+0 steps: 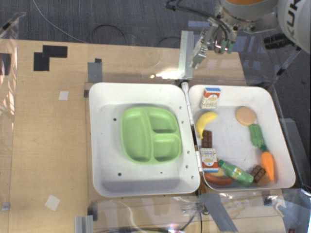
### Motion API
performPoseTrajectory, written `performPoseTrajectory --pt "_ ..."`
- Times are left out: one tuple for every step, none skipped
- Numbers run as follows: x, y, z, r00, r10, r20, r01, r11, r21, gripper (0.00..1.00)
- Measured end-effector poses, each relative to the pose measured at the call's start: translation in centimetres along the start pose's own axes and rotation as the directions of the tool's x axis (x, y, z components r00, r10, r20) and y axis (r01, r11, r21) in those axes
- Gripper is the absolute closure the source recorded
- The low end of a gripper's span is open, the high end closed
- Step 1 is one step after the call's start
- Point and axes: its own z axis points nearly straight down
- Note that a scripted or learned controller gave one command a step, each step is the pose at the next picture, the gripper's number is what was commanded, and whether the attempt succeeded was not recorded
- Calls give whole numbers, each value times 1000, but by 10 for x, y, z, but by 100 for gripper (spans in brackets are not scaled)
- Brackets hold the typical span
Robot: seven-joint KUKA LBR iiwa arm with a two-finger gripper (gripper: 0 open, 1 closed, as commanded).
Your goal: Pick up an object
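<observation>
My gripper hangs high above the bench, over the far edge where the two bins meet, and nothing hangs below it. The right bin holds several items. A small juice carton is at its far left, with a banana and a brown chocolate bar below it. A tan round biscuit, a green pickle and a carrot lie along the right side. A second carton and a green bottle lie at the near edge.
The left bin holds a green divided plate. A red sausage-like item and a small chocolate piece sit by the right bin's near wall. A metal bracket stands behind the bins, close to the gripper.
</observation>
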Motion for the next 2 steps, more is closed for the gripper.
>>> performPoseTrajectory --pt "3 1 157 970 -244 -16 244 970 3 100" --pt "-22 -71 85 979 -205 3 205 979 5 100"
